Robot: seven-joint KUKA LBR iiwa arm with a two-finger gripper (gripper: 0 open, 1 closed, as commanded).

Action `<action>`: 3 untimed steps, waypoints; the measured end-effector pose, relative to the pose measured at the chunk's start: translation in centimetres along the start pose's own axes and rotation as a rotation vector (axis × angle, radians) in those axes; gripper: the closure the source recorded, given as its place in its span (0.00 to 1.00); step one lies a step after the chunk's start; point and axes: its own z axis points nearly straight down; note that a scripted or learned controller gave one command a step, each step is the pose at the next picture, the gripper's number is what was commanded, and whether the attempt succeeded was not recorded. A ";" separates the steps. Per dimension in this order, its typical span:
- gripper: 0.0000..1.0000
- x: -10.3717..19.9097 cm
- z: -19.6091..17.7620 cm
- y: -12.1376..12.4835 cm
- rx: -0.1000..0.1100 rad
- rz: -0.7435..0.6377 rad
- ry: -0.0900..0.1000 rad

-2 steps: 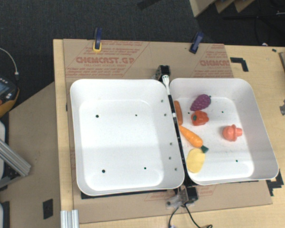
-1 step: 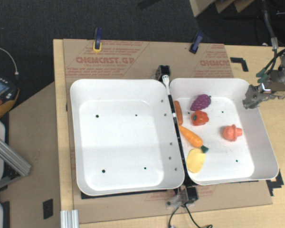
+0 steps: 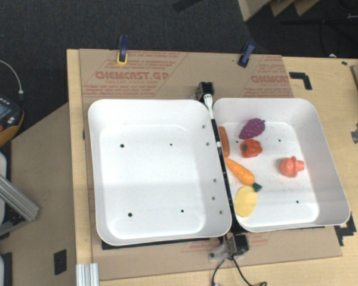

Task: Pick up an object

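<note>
The right bin (image 3: 322, 159) holds several toy foods. A purple bunch of grapes (image 3: 252, 127) lies near its back, with a red pepper (image 3: 251, 148) just in front of it. A sausage (image 3: 224, 140) lies along the bin's left wall, and an orange carrot (image 3: 240, 171) slants below it. A yellow lemon-like piece (image 3: 246, 201) rests at the front left, touching the carrot's green tip. A salmon-pink piece (image 3: 292, 167) sits alone toward the right.
The left bin (image 3: 107, 159) stands beside the right one on a brown cardboard sheet (image 3: 167, 70) clamped at the back by two blue clips (image 3: 123, 49). Cables run out at the front (image 3: 230, 261).
</note>
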 end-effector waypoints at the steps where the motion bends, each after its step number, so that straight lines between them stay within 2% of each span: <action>1: 1.00 7.5 -1.0 0.7 0.002 -0.014 0.005; 2: 1.00 -2.4 3.1 -0.7 0.009 0.000 0.005; 3: 1.00 3.9 4.4 0.6 0.008 -0.013 0.008</action>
